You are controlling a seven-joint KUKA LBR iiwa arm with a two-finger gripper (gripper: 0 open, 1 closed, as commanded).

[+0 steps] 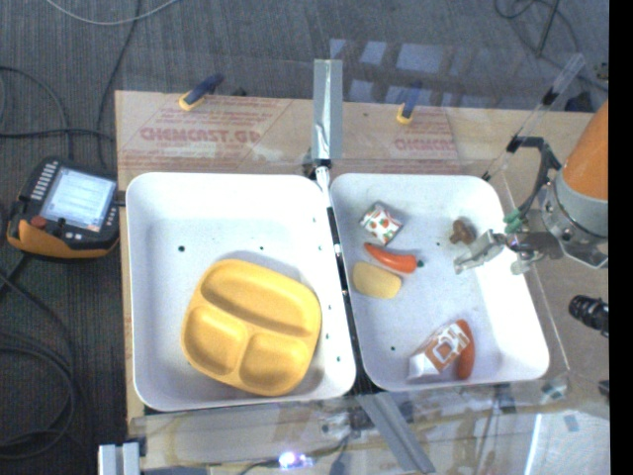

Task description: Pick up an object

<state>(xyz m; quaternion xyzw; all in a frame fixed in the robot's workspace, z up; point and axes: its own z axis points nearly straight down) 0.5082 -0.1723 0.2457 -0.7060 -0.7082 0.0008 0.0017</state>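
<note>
Reaching in from the right over the right bin (514,349), gripper (492,252) low, fingers apart on nothing (orange band above), near small brown object (461,231), carrot (391,258) farther left.

grey arm reaches in from right, claw (482,250) low.

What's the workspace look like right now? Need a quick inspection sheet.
Surface: two white bins side by side on a bench.
Job's things: right bin holds a red carrot, yellow lump, small printed carton, brown piece, orange-white packet.
Clutter: yellow divided tray in left bin.
Gripper: gripper over right bin's right side, nothing between fingers.
Cables: loose on floor.
Surroundings: teach pendant at left.
</note>
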